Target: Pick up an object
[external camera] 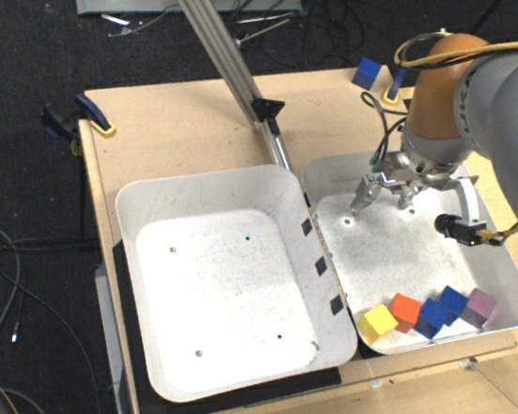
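Claw point(385, 191): over the far part of the right bin point(331, 182), fingers spread apart, nothing between them.
Blocks: yellow block point(377, 322), orange block point(406, 309), blue blocks point(440, 310) and purple block point(479, 306) in a row along the right bin's near wall, well apart from the claw.
Left bin point(137, 217): just beside the right bin on the surface point(173, 127).
Another blue block point(366, 72): on the surface beyond the bins.

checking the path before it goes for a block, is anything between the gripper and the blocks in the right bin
Nothing visible. The gripper hangs over the right bin's far end; bare floor separates it from the blocks lined along the near wall.
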`<state>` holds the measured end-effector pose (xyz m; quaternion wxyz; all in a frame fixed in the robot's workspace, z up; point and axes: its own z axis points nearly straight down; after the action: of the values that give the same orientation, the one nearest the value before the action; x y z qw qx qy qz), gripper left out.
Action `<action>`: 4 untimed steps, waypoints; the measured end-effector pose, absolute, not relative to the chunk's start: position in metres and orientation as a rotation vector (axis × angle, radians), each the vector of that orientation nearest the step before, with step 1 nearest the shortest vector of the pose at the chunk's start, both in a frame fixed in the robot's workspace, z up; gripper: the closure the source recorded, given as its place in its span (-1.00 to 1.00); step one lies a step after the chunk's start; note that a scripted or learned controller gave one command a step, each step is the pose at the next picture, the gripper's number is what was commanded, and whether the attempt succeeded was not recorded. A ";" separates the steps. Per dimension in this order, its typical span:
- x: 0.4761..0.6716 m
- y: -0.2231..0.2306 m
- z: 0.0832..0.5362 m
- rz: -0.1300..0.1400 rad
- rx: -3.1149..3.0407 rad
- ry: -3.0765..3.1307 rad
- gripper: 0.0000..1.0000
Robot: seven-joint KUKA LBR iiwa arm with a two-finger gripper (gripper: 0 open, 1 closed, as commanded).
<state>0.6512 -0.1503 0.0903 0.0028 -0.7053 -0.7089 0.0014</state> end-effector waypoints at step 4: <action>0.499 -0.101 0.093 0.000 -2.220 -2.225 -1.00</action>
<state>0.4987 -0.1009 0.0933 -0.0006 -0.7064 -0.7078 0.0002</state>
